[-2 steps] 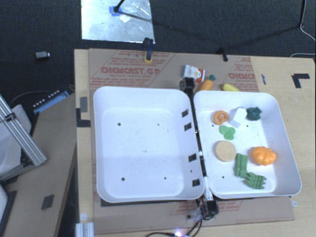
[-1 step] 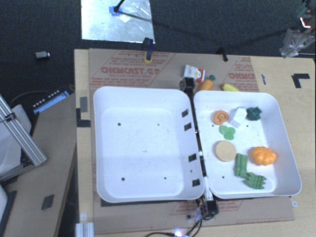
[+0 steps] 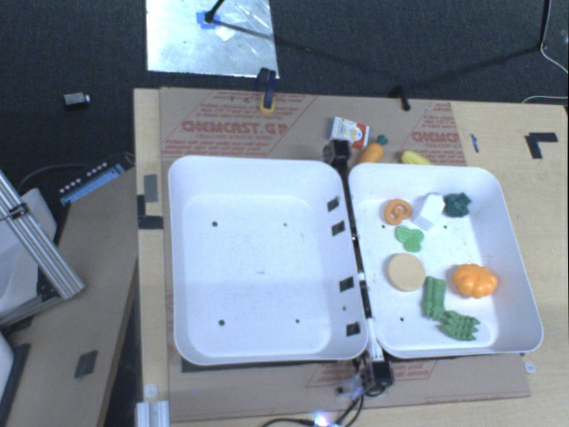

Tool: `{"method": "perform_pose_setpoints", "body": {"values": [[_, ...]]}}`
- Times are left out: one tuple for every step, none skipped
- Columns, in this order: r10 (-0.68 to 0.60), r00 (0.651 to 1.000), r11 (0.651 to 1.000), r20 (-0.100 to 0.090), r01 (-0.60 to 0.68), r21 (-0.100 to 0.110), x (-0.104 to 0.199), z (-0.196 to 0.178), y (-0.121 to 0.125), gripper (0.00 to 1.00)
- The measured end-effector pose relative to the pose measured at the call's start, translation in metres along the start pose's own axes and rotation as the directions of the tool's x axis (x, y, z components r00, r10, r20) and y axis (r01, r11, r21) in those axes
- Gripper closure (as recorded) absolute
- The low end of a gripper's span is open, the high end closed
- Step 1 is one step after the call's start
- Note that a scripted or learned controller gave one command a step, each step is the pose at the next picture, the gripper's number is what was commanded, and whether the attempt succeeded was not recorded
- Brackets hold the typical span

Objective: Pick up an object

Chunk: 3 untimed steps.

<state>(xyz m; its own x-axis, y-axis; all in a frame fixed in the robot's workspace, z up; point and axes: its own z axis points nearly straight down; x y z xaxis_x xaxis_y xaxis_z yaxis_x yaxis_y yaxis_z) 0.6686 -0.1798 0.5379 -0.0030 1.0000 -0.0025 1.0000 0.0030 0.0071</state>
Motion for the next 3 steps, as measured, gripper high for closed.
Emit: {"method": "perform_pose_setpoints", "body": {"values": [[-0.004, 1.000, 1.000, -0.004, 0.004, 0.011, 0.054, 0.124, -0.008, 1.00], [0.002, 1.000, 1.000, 0.002, -0.002, -0.007, 0.027, -0.004, 0.000, 1.00], [-0.003, 1.000, 1.000, -0.003, 0.003, 0.009, 0.093, 0.103, -0.001, 1.00]]}}
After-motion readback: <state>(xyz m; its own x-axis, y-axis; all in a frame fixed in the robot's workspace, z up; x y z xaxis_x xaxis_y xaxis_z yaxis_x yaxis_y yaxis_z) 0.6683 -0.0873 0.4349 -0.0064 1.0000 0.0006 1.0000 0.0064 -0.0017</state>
